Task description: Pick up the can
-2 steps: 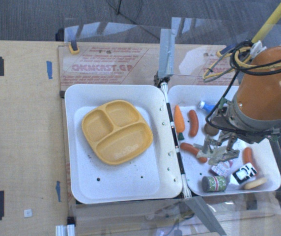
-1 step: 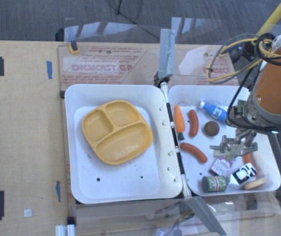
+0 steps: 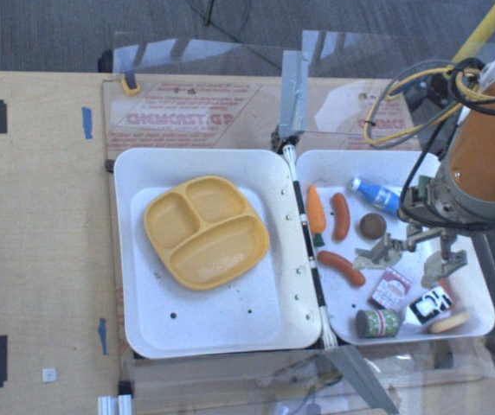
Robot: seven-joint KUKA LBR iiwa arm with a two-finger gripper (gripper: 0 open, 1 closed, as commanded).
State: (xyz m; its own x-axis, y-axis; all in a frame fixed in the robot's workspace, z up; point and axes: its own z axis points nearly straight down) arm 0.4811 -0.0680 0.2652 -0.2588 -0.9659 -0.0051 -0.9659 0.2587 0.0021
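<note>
One view, camera:
Can [image 3: 378, 322]: lies on its side at the right bin's [image 3: 481, 314] front edge, untouched.
Gripper [image 3: 416, 255]: hovers above it, fingers spread wide, holding nothing.
Crowding: pink carton [image 3: 390, 289] touches the can; black-and-white block [image 3: 430, 303] just beside.
Risk: a finger likely lands on the carton, or the can rolls against the rim.

Matt yellow plastic plate [image 3: 206, 231], smooth white plastic bins [image 3: 135, 232], green can [image 3: 378, 322] with paper-like label

The green can [image 3: 378, 322] lies on its side at the right bin's [image 3: 481, 318] front edge.
</note>
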